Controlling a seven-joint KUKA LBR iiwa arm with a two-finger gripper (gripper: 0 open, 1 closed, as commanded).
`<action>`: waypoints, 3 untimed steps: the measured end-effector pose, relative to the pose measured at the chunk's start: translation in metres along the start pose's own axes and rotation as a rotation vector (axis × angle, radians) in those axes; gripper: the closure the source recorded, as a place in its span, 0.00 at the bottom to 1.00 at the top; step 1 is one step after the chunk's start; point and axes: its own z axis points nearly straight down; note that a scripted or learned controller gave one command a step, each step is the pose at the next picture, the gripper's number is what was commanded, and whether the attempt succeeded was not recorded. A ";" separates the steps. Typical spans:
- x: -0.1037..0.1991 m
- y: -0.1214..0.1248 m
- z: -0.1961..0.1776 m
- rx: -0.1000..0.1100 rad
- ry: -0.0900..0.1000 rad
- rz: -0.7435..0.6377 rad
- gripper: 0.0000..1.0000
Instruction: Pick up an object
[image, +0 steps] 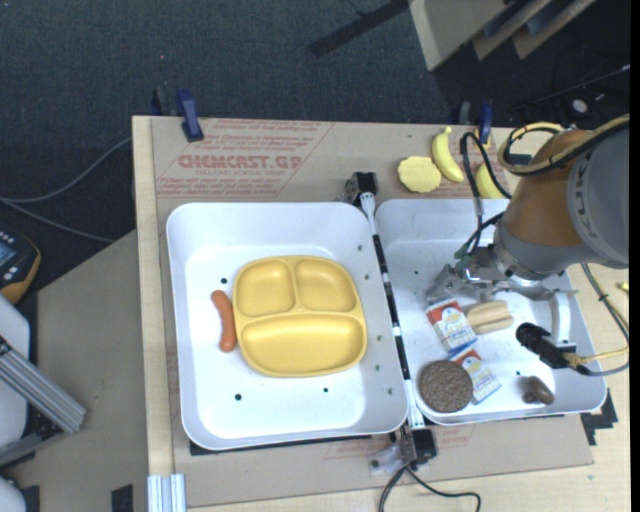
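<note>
The tool (455, 283) hangs low in the right bin (400, 222), right of frame centre, above the small carton (451, 325) and bread roll (489, 317). Nothing sits between its prongs; its state I cannot tell. The approach looks underway; next it should descend onto one item.

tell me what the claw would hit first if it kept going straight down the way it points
Probably bare floor of the right-hand shallow white bin, just up-left of the small red-and-white carton. The claw seems to point down there, though depth is hard to judge from this slanted view.
</note>
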 end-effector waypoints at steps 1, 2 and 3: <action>-0.074 0.031 -0.001 -0.009 -0.007 0.002 0.00; -0.068 -0.085 0.001 0.006 0.002 0.005 0.00; -0.031 -0.010 0.000 -0.010 -0.002 -0.008 0.00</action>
